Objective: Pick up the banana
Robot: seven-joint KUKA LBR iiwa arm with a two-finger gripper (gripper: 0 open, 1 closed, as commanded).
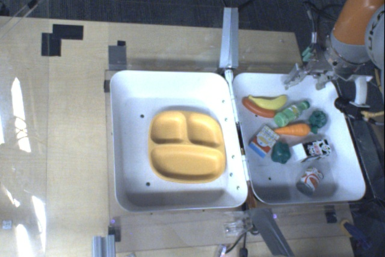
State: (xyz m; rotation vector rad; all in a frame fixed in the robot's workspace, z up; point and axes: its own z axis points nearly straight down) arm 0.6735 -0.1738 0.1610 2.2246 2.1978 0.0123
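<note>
The yellow banana [270, 102] lies in the right bin [355, 180] near its back left, resting against a red sausage-like toy [255, 109]. My gripper [308, 77] hangs over the bin's back edge, up and to the right of the banana and apart from it. Its two fingers are spread open with nothing between them. The orange-banded wrist [355, 15] rises behind it at the upper right.
Beside the banana lie a green bottle [292, 112], a carrot [293, 129], a dark green broccoli [317, 119], a small carton [263, 141], a cow-patterned box [316, 148] and a red-white can [310, 179]. The left bin [129, 99] holds a yellow divided tray [185, 146].
</note>
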